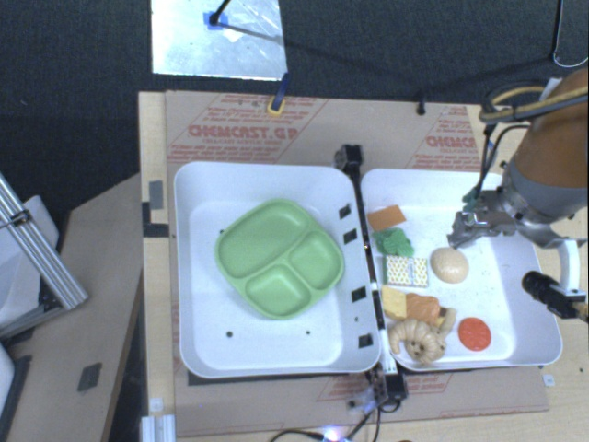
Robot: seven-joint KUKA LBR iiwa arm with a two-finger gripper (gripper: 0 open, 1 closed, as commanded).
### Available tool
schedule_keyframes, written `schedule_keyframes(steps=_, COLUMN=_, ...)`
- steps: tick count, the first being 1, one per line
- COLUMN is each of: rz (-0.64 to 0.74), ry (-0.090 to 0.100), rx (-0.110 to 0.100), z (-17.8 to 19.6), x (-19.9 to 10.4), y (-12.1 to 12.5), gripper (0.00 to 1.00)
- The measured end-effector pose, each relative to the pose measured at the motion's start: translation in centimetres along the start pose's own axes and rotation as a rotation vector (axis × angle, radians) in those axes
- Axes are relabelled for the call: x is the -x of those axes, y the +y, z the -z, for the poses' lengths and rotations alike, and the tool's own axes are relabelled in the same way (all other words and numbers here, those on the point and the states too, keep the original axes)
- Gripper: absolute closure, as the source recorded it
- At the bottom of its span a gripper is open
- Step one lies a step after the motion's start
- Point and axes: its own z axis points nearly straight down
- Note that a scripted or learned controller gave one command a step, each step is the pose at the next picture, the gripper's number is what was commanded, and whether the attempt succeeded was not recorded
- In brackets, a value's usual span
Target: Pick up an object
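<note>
- Item: beige egg-shaped piece, lying in the right bin near its middle, just below the end effector.
- Handling, judged: looking light, rigid, smooth and rounded, so likely slipping; pinching across its widest part is seeming safest.
- End effector: hovering over the right bin; its opening is not showing clearly, cannot tell.
- Neighbours: patterned tile lying just beside; red disc sitting apart.
- Surface: shallow white bin floor, looking slick; left bin holding a green tray, all resting on the bench.
</note>
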Motion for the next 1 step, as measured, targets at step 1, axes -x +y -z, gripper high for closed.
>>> schedule_keyframes(steps=1, rz=-0.001, ry=0.001, rx=-0.005, z=0.06, x=0.00, y=0.09, gripper=1.00)
